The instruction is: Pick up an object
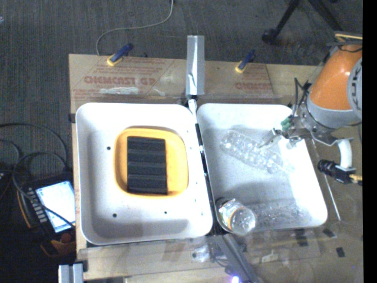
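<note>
A clear plastic blister tray (254,150) is seen lying in the right bin (306,214), just left of the gripper (284,133), whose opening cannot be told. A clear bottle (237,216) rests at that bin's near-left corner; a yellow-and-black object (149,162) sits in the left bin (94,175).

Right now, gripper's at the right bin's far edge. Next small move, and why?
Probably ease the gripper leftward and down toward the clear plastic tray. It sits at the right bin upper right rim, just beside that tray's near end, with nothing seen between its fingers. The clear bottle lies farther off, at the bin's front left corner.
</note>
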Motion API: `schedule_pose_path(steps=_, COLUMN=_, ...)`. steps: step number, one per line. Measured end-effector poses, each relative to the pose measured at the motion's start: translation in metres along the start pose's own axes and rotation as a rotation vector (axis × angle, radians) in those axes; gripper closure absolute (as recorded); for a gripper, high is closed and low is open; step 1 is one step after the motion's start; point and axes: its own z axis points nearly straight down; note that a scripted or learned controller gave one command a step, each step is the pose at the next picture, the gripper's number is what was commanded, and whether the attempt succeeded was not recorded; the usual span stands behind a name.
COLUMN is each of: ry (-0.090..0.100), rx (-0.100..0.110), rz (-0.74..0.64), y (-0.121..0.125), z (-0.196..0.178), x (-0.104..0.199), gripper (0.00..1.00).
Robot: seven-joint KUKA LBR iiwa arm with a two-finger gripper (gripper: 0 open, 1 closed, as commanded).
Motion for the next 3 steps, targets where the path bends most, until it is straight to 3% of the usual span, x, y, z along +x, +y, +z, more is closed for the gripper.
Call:
schedule_pose_path(steps=1, ry=-0.015, rx=-0.038, rz=-0.169, y=0.0017, z=0.0313, x=0.0076, gripper=0.00)
schedule_pose_path(steps=2, ry=-0.031, rx=-0.058, rz=-0.239, y=-0.0029, z=0.0362, x=0.0125, gripper=0.00)
schedule_pose_path(steps=3, ry=-0.030, rx=-0.056, rz=-0.280, y=0.0014, z=0.0363, x=0.0106, gripper=0.00)
